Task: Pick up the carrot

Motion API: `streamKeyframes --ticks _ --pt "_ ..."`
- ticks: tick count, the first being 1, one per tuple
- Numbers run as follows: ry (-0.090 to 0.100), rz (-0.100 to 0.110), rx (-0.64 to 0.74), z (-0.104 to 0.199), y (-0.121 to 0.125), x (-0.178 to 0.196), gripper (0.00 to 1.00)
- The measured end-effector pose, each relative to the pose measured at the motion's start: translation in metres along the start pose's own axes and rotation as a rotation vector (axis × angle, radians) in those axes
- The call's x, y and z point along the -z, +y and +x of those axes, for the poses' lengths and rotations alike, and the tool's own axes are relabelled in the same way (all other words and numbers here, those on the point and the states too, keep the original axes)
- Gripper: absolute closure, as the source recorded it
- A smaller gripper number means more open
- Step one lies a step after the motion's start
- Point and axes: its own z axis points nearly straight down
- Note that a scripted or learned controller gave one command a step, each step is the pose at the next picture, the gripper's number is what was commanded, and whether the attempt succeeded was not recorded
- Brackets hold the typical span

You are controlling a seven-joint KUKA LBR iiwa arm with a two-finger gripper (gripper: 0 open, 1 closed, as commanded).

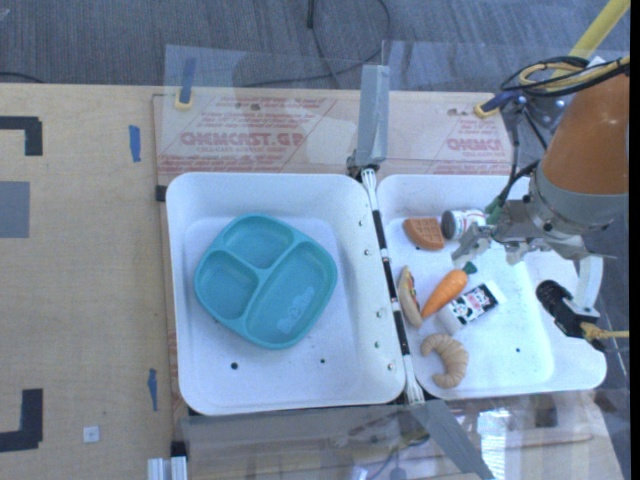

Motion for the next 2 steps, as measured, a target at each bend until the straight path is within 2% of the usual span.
streamKeyframes --ticks 1,2 --pt "-0.004 -0.026 0.188 0.003 0.039 -0.102 0.00" --pt "-0.003 -0.015 0.323 0.004 0.000 -0.115 0.00"
